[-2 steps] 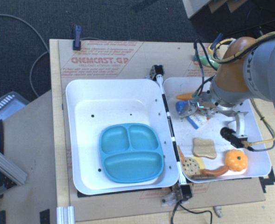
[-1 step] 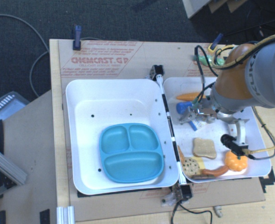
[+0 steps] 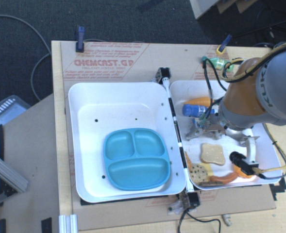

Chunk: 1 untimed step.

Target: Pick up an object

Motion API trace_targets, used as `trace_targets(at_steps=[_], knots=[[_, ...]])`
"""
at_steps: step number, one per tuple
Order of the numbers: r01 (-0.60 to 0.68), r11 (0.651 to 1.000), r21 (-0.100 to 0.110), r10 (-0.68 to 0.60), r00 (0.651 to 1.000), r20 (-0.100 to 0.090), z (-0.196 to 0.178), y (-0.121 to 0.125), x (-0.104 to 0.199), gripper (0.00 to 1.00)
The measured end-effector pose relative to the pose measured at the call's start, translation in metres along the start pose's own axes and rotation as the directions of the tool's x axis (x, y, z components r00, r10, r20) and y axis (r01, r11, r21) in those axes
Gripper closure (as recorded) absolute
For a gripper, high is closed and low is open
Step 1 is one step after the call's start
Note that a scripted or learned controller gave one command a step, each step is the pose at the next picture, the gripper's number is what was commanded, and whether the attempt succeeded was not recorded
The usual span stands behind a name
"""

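While gripper (image 3: 204, 126) state unclear: blue plate (image 3: 136, 158) in left bin (image 3: 84, 101); bread slice (image 3: 212, 154) in right bin (image 3: 266, 152).

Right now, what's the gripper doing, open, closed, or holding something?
Gripper: down in the right bin beside the blue bottle; open or closed cannot be told, and nothing shows held.

This place is a robot laboratory. A grey and orange arm (image 3: 259, 93) reaches over two white bins (image 3: 79, 130) on a cardboard-covered bench (image 3: 109, 62), with loose cables (image 3: 16, 23) lying on the dark carpet floor (image 3: 133, 13).
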State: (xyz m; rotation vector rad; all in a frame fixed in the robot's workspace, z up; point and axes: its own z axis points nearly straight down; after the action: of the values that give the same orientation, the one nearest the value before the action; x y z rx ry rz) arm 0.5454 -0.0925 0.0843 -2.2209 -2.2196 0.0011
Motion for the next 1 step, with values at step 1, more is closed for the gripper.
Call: trace_targets(at_steps=[1], knots=[[0.001, 1.000, -0.003, -0.001, 1.000, 0.001, -0.0008, 0.0682, -0.0318, 0.00]])
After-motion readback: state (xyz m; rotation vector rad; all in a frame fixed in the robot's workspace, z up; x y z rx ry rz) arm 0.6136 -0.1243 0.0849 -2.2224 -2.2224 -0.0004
